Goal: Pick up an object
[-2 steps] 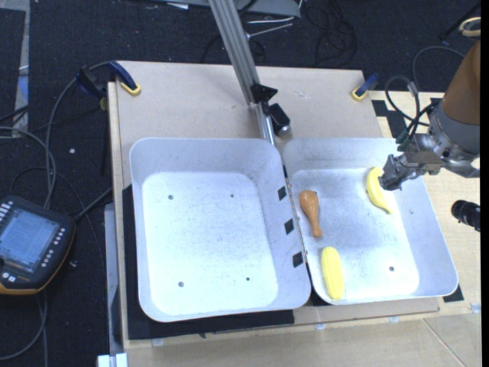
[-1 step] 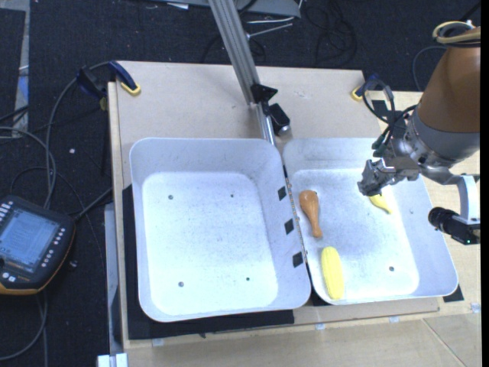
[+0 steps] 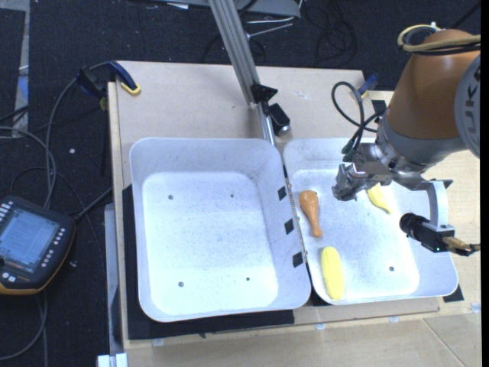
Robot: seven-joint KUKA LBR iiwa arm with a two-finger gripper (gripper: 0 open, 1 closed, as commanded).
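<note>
The right bin holds three objects. An orange drumstick-shaped toy lies near its left wall. A yellow corn-like piece lies near the front left corner. A small yellow banana-like piece lies further back, partly under the arm. My gripper hangs over the right bin, just right of the orange toy and left of the small yellow piece. Nothing shows between its fingers.
The left bin sits beside the right one, and black clips mark the shared wall. A slanted metal pole rises behind the bins. A teach pendant lies off the bench at left. A black camera is mounted on the wrist.
</note>
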